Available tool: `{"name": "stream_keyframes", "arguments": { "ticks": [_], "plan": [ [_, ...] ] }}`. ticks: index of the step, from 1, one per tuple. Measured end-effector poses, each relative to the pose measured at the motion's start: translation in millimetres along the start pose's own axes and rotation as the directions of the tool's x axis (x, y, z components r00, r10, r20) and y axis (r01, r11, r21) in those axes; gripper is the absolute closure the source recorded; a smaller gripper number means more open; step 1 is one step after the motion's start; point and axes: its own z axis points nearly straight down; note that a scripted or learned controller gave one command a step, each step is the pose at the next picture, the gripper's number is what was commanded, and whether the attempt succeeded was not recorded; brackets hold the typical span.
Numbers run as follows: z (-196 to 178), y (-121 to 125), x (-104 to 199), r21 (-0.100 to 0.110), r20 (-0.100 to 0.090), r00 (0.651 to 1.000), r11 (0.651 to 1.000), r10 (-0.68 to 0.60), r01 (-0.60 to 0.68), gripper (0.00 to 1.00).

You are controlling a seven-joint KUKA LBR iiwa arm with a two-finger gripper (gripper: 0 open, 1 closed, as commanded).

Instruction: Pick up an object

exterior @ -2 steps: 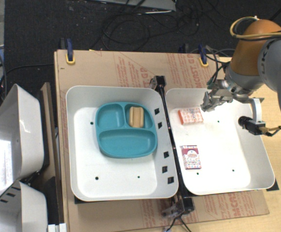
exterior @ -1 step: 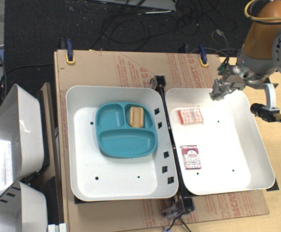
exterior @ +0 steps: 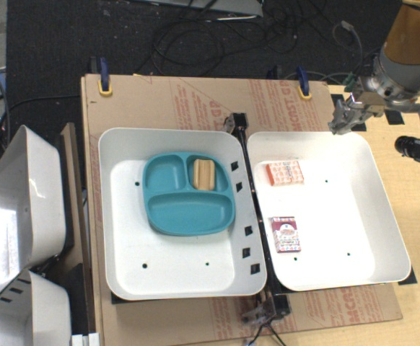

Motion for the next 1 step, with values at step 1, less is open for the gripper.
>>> {"name": "stream_keyframes", "arguments": {
  "ticks": [1],
  "plan": [
    [-27.8, 1.0, 0.0, 0.003, -0.001, 1.0, 1.0, 0.0, 0.0, 1.0]
  ]
}}
